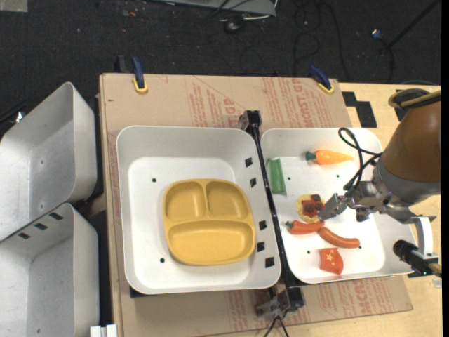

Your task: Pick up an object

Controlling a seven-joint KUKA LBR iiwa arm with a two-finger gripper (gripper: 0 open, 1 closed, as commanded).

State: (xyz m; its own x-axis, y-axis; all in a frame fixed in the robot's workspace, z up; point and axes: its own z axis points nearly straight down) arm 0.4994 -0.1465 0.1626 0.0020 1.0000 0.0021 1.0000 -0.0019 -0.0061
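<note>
The right bin [365,146] holds several toy foods. An orange carrot [331,157] lies at the back and a green stick [276,175] along the left wall. A yellow and red piece [307,206] sits mid-bin, with a red chili [302,227] just in front of it. Nearer the front are a sausage [339,239] and a red chunk [331,260]. My gripper [333,207] hangs low over the bin's middle, right beside the yellow and red piece and above the sausage. I see nothing held in it.
The left bin [133,188] holds a yellow divided plate [208,221]. The grey and orange arm [414,163] covers the right bin's right side, with a black cable [354,146] looping over the bin. White tubs [42,188] stand off the bench's left.
</note>
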